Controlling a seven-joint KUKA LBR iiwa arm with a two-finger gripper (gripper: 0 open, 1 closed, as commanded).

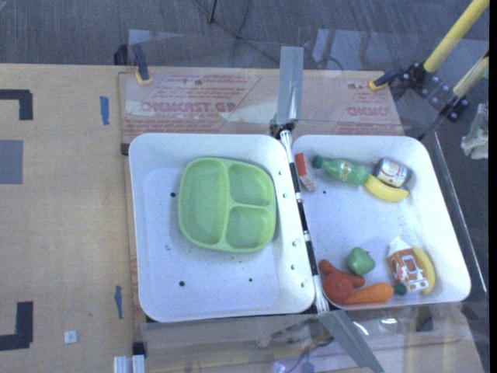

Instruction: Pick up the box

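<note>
Heads up, your box [406, 269] sits in the right bin's [435, 177] near corner, jammed against a banana [425, 269] and carrot [371, 293], so you could easily snag a neighbour instead.

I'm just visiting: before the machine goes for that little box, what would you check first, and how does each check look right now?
1. Box located: ok, the small orange-and-white box lies in the right bin, near its front corner.
2. Box free of neighbours: not ok, a banana lies against it.
3. Top of box uncovered: ok.
4. Other items apart: ok, the green pepper and carrot sit to its left with a gap.
5. Green plate out of the way: ok, in the left bin.
</note>
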